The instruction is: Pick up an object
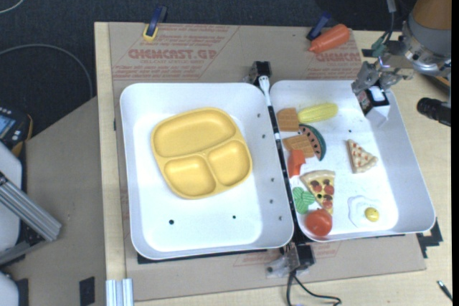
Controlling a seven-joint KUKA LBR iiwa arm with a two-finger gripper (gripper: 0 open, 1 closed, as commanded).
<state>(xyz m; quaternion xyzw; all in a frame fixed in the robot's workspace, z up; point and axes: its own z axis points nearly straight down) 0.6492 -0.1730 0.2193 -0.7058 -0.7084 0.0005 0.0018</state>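
In the camera view, the toy foods lie in the right-hand shallow white bin. The triangular toy pizza slice lies alone on bare floor and looks the easiest pick, better than the yellow toy corn cob crowded beside its neighbours. Descend straight down, centred, clear of the wall. The grey metal gripper hangs over the bin's far right corner. I see nothing in it, and I cannot tell whether it is open or closed.
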